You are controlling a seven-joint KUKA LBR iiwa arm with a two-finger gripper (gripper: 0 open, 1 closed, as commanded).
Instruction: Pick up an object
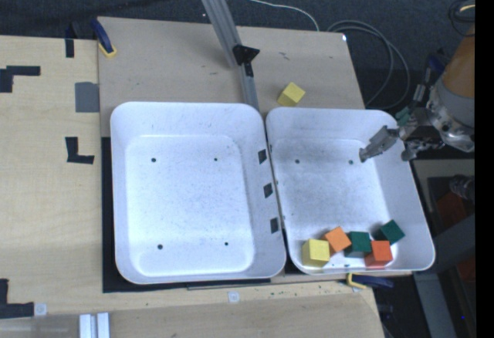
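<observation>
The big flat tan wooden bench (193,59) holds two shallow white plastic bins side by side. The left white bin (127,174) sits toward nine o'clock. The right white bin (324,167) sits toward three o'clock, and their near walls touch.

A long grey metal bar (220,16) comes down at a slant from twelve o'clock and ends near where the two bins meet.

The grey robot arm with its orange band (459,89) comes in from three o'clock. Its jaws (377,145) hang over the right bin's far right corner, at about two o'clock in that bin. I cannot tell if they are spread or closed. Nothing sits between them.

The small blocks are huddled at five o'clock in the right bin, well apart from the jaws. There is a yellow block (316,251), an orange block (337,239), two green blocks (360,242), one of them at the right end, and a red block (380,252). They sit close together, some touching.

One more small yellow block (292,94) lies on the bench just past the right bin's far wall.
</observation>
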